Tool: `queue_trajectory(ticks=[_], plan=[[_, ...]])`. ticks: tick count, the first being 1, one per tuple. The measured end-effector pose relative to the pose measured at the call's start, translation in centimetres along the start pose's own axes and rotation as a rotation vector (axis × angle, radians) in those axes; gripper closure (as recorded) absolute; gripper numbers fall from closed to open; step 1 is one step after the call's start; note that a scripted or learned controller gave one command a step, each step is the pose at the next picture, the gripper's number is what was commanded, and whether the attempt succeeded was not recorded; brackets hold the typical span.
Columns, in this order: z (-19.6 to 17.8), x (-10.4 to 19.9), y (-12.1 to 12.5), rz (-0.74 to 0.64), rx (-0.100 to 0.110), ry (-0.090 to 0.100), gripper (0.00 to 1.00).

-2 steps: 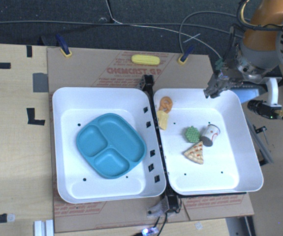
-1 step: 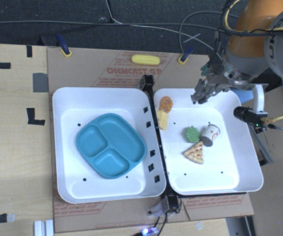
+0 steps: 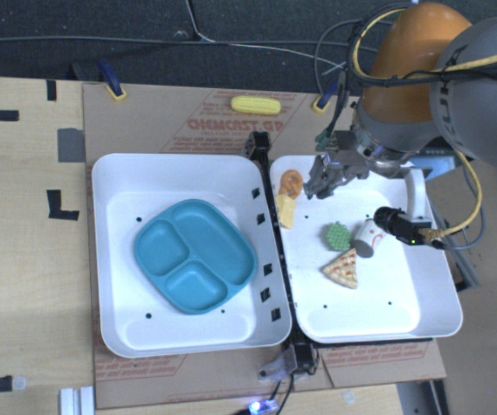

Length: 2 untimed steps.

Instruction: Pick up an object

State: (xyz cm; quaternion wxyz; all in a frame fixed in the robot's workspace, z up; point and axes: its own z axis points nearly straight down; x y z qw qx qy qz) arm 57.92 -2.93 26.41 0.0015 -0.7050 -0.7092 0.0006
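Reaching in from the right, the arm [image 3: 421, 67] hangs over the right bin [image 3: 404, 309], while the left bin [image 3: 110, 258] holds a blue tray [image 3: 194, 254]. The gripper [image 3: 321, 180] sits low at the right bin's upper left, just beside a bread roll [image 3: 291, 182] and a yellow piece [image 3: 286, 210]. I cannot tell how the jaws stand, and nothing shows between them. A pizza slice [image 3: 342, 269], green piece [image 3: 338, 234] and small can [image 3: 366, 239] lie nearby. The pick looks not yet made; grasping and lifting remain.

Smooth, glossy white plastic bins [image 3: 179, 167]; matt blue plastic tray [image 3: 194, 255]; dull brown cardboard [image 3: 144, 124] beneath; pale wood-grain bench [image 3: 23, 258]; shiny orange arm band [image 3: 412, 54].
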Motion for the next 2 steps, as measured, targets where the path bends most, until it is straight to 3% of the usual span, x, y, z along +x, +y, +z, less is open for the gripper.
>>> queue_trajectory(ticks=[2], plan=[[3.2, 8.7, -3.8, 0.001, 0.002, -0.001, 1.00]])
